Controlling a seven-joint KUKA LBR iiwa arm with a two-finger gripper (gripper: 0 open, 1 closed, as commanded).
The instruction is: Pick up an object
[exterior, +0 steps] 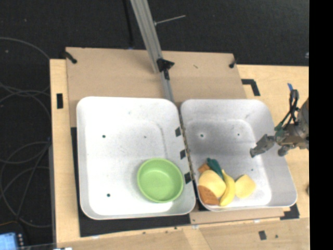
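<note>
A heap of yellow and orange objects (225, 186) lies in the right bin (223, 113), below and left of the gripper (270, 147), well apart. Finger state cannot be told. A green bowl (160, 179) sits in the left bin (114, 124). No legible writing.

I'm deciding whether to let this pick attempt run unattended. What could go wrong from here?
The yellow and orange items lie heaped together against the near wall of the right bin, so a grab may catch two at once, or clip the wall. The pincer sits at that bin's right rim, apart from the heap, so a descent here would likely close on nothing. The green bowl in the left bin may be too wide to grip.
</note>
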